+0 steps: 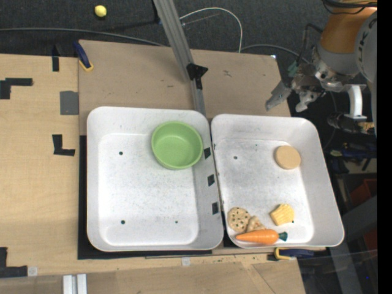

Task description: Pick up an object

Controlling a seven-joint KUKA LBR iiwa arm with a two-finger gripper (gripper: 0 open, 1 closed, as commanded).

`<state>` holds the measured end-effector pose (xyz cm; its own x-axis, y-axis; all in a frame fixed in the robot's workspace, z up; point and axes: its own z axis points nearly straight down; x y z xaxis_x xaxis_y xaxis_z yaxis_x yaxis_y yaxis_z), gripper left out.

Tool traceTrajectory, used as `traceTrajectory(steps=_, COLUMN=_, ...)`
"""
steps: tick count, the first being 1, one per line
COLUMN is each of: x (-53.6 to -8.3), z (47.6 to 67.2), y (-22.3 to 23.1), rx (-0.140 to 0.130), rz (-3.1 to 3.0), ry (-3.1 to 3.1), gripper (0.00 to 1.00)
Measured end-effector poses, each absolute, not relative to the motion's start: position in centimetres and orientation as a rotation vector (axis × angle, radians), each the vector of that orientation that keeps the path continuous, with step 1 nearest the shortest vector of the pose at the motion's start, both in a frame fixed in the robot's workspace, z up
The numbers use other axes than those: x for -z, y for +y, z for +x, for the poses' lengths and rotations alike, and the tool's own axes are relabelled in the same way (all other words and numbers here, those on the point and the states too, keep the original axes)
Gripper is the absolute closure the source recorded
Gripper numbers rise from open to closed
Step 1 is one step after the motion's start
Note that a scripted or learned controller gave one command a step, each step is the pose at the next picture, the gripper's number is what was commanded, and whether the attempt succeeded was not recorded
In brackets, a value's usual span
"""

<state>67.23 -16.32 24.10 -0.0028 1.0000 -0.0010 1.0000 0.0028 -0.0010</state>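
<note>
Two white bins are seen on the surface (141, 72). One green bowl (177, 144) is held in the left bin (104, 182). In the right bin (257, 136), one carrot (260, 237) lies left-right by the near wall, beside one round biscuit (287, 157), one cookie (238, 218) and one yellow wedge (282, 214). The tool (289, 100) is spread open, holding nothing, beyond the far right corner.

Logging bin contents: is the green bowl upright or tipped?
Upright: the green bowl shows its open mouth and inner floor, sitting in the left bin.
</note>
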Motion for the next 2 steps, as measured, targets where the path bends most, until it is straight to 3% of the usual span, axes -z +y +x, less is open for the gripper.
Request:
traceTrajectory(steps=1, x=-24.1, z=67.2, y=-16.3, rx=-0.003, rz=-2.219, ry=-2.224, gripper=0.00)
traceTrajectory(steps=2, x=-17.8, z=67.4, y=-16.7, rx=-0.008, rz=-2.216, ry=-2.220, gripper=0.00)
